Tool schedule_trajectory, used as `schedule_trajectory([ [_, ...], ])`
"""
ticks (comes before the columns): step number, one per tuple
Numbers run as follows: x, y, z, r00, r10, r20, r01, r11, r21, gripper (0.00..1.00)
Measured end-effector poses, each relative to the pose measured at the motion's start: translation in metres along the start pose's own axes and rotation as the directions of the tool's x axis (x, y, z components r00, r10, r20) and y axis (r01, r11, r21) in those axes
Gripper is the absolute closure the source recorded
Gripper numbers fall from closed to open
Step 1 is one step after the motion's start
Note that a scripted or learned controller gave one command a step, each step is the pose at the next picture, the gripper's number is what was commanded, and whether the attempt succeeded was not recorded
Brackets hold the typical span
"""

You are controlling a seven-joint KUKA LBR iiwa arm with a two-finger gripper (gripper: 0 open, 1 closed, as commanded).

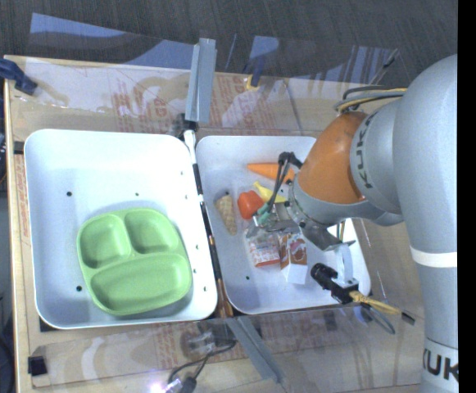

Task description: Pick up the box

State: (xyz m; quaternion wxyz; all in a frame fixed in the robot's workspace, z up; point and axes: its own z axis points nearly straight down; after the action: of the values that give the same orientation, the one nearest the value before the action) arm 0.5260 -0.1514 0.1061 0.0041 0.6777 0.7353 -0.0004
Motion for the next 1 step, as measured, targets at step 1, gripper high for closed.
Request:
schedule_trajectory([
  [1,0.0000,0.0000,0.0000,1.000,-0.001,0.001,0.001,1.000,0.000,0.00],
])
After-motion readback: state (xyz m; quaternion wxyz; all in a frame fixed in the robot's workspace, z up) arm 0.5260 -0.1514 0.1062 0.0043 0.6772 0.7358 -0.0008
